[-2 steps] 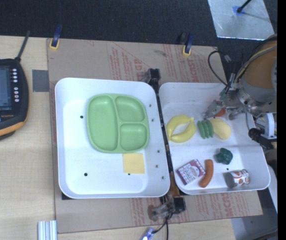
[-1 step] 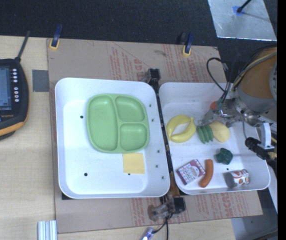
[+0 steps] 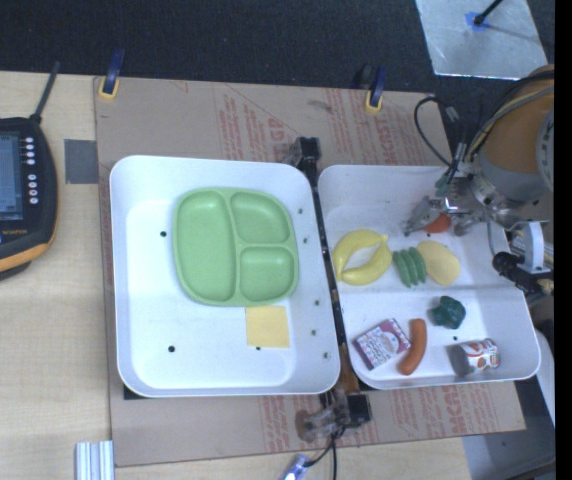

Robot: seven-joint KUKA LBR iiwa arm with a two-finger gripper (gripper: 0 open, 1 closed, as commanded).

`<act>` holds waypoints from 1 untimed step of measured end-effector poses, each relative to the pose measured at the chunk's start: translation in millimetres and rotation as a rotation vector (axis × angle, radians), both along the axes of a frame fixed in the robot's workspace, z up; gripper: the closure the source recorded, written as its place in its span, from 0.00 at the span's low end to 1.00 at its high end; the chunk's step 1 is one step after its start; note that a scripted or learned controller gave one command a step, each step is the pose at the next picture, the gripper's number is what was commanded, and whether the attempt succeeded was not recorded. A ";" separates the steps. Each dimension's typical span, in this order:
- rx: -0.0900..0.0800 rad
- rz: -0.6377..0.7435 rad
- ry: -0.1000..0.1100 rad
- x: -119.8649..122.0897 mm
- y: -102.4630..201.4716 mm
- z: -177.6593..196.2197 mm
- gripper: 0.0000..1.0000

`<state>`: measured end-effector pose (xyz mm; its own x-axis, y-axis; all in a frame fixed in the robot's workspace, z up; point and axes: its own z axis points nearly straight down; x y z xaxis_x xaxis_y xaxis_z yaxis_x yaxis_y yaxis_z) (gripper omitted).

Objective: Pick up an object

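Orange-red object between the fingers, right bin

Illumination was even and diffuse from overhead; both white bins read bright without clipping, with only soft, short shadows along their inner walls and under the green tray. The floor beyond the bench's far edge was dark and underexposed, apart from one glaring pale patch at the top right. Focus was soft throughout, small items lacking fine detail.
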<state>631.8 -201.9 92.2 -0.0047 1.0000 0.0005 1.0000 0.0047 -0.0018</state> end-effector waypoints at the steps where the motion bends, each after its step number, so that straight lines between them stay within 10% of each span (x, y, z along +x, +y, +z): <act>1: 0.000 0.001 -0.001 25.1 -8.8 7.7 0.00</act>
<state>657.0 -210.7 100.0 -0.0061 1.0000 0.0006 1.0000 0.0061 -0.0012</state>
